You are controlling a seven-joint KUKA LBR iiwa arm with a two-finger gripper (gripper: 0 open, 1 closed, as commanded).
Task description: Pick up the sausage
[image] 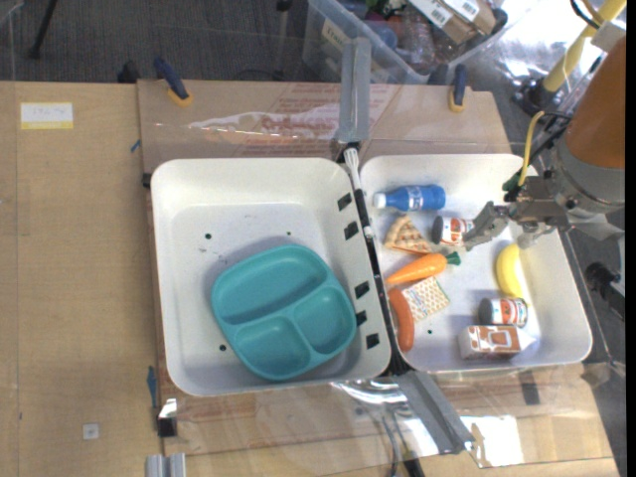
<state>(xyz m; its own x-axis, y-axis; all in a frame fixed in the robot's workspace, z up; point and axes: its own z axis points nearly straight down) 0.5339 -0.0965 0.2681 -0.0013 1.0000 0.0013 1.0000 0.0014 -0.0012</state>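
Honestly, nothing of the pick is done yet from where I sit. The sausage [402, 318], a reddish-orange link, lies on the floor of the right bin [576, 306], tight against the divider [360, 256] that separates the two bins, towards the near end of that divider. A carrot [417, 267] lies just beyond it, also running out from the divider, and a waffle piece [426, 298] sits just beside the sausage on the side away from the divider. My gripper [485, 225] hangs farther from the divider, well apart from the sausage, over the patch between a small can [453, 231] and the banana [510, 270]. I see its two fingers spread apart with nothing between them. So I judge the whole job remains: carry the gripper back to the divider, come down over the sausage, close and lift. The divider wall and the waffle crowd both flanks, which I expect will leave little room for the fingers.
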